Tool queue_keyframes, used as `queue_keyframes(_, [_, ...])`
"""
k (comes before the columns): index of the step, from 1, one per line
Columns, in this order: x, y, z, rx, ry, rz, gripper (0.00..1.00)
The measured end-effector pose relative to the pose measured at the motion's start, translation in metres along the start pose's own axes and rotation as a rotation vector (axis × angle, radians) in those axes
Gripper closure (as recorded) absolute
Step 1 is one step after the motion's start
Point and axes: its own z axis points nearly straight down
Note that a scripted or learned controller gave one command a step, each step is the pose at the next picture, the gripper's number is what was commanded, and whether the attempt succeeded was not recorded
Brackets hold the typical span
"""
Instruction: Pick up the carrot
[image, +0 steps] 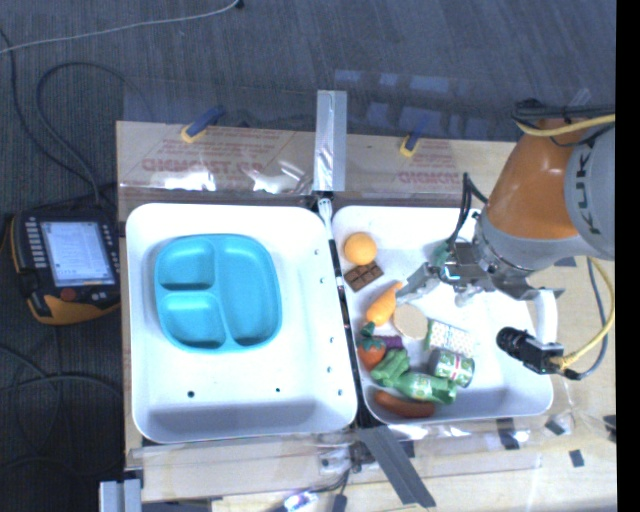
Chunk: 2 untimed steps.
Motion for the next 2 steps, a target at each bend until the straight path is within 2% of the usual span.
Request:
queue_keyframes(1, [-0.002,0.025,0.065,0.000,-0.001,-0.074,0.00])
queue_keyframes(2, [-0.044,0.027,0.059,-0.002,-0.001,-0.091,0.00])
